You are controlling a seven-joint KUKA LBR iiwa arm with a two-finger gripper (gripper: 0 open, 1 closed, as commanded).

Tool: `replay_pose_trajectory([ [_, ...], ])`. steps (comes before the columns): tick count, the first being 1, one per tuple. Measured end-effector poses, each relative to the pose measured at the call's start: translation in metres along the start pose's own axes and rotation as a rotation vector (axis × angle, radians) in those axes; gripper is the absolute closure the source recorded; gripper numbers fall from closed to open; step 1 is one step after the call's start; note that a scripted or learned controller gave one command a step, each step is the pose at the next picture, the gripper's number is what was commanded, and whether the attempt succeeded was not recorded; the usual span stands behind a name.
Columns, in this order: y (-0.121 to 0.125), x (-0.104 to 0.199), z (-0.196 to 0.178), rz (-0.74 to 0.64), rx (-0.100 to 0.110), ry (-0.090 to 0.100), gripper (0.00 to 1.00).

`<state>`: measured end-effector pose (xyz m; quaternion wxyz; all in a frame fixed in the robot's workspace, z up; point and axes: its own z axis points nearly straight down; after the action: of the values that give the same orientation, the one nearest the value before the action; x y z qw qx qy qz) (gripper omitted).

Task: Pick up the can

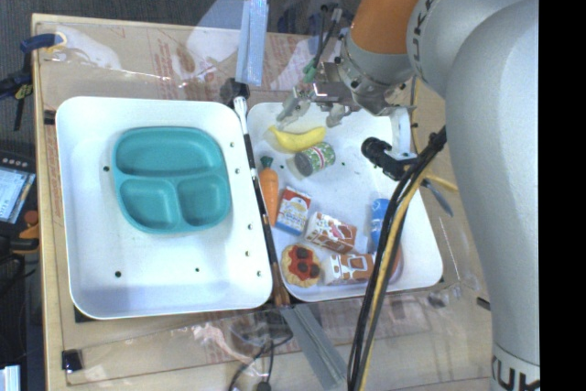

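Note:
A small can [314, 159] with a green label lies on its side in the right bin [423, 263], just below a yellow banana [297, 138]. My gripper [313, 109] hangs over the bin's far end, right above the banana and a little up-left of the can. Its two fingers [291, 108] are spread apart with nothing between them. The can touches neither finger.
Also in the right bin: a carrot [269, 194], a small red-and-white carton [293, 210], snack packets [333, 238], a pizza toy [303, 265] and a blue item [378, 222]. The left bin [87, 279] holds a teal divided tray [173, 176]. A black cable [389, 224] crosses the right bin.

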<state>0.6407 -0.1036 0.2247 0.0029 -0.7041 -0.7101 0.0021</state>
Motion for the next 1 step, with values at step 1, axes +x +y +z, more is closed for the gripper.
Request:
replay_pose_trajectory([
  [1,0.0155,-0.0389,0.1035,-0.076,-0.001,0.000,0.00],
])
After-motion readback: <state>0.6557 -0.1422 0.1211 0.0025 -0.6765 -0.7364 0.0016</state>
